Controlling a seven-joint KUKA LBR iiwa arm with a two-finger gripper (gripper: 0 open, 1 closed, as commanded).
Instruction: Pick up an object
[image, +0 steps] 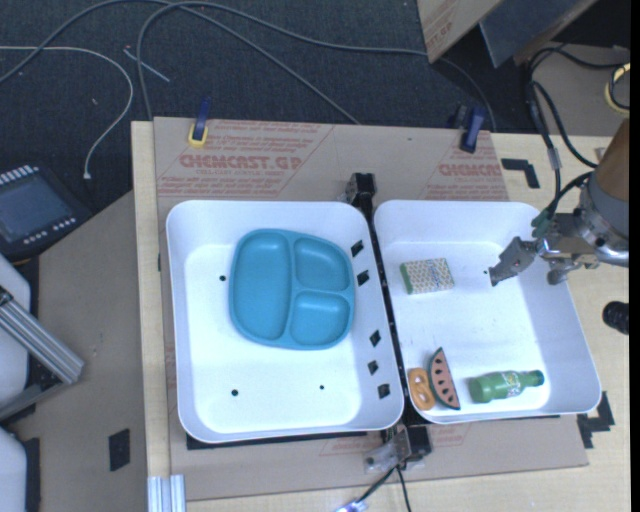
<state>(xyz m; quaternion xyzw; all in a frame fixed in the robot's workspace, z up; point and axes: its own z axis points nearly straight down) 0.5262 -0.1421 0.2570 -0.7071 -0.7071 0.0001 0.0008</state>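
Nearest in the right bin (560, 330) lie a green bottle (506, 384) and, to its left, a watermelon slice (443, 379) beside a small orange piece (420, 388), all close to the near wall. Farther back a speckled sponge (427, 275) lies alone, well apart from them. The gripper (512, 260) hangs at the far right, nothing seen held, jaw opening not discernible; the approach is judged underway, and a descent onto one object is called for, while the blue plate (290, 290) in the left bin (200, 300) is no obstruction.

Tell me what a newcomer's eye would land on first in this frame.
First, the blue divided plate lying flat in the left bin. Next, the right bin, where a green bottle lies on its side beside a watermelon slice toy, with a speckled sponge farther back. The gripper hangs over that bin's right side.
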